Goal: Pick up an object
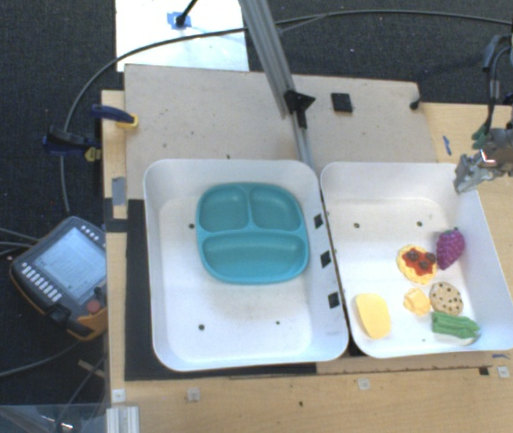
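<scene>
Overhead, the gripper (472, 174) hangs at the right bin's (391, 197) far right rim, finger state not discernible, nothing visibly held | toy food — purple grapes (451, 245), pizza (416, 262), cookie (445, 298), yellow block (373, 316) — clusters below it | best approach: drop squarely over one isolated piece — the yellow block | teal plate (251, 233) sits in left bin (170, 269)

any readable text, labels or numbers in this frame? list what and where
No text can be read anywhere in this frame.
Handheld control pad left of the bench: its screen and buttons carry marks, too small and blurred to read.
Black tags along the seam between the two bins: no legible print.
Teal divided plate and toy food, such as the purple grapes: no lettering visible.
</scene>
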